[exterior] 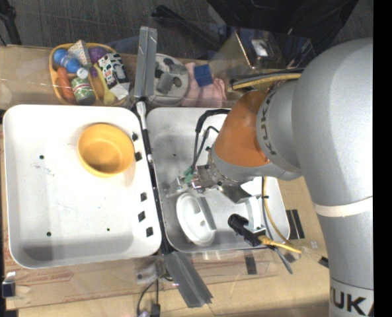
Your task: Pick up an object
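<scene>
Hovering beside a smooth, rounded white cup [194, 220], the gripper [194, 181]; open or closed, cannot tell.

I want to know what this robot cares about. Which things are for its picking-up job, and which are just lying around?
For the job:
gripper, over the right bin
white cup in that bin, next to the gripper
yellow bowl in the left bin

Just lying about, behind the bins:
yellow basket of small things
pink cloth
blue block
</scene>
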`<action>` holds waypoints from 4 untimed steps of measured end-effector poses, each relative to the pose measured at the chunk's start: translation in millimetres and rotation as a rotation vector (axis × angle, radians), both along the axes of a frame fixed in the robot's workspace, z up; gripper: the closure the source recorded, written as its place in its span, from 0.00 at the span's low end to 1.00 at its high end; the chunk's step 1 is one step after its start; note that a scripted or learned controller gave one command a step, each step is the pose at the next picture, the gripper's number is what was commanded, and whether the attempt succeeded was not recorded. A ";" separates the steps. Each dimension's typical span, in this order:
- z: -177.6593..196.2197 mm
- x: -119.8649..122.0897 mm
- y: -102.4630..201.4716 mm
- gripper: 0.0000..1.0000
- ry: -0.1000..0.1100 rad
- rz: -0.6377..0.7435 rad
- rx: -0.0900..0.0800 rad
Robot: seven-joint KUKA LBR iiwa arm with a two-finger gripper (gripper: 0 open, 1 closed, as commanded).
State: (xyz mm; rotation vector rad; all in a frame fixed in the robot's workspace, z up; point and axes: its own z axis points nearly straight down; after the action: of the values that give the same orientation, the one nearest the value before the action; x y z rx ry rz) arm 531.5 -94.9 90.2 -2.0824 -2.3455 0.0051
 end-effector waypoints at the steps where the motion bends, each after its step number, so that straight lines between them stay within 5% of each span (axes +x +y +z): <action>1: 1.7 -28.9 -59.3 0.00 -0.005 0.017 0.000; 2: 11.8 -27.4 -58.9 1.00 -0.006 0.023 -0.001; 3: 11.8 -27.3 -58.8 0.00 -0.006 0.023 -0.001; 4: 24.8 -21.5 -115.3 0.00 -0.003 -0.124 -0.001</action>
State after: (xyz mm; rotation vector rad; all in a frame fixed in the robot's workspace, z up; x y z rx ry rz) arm 510.0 -210.2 115.0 -2.2261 -2.2141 0.0025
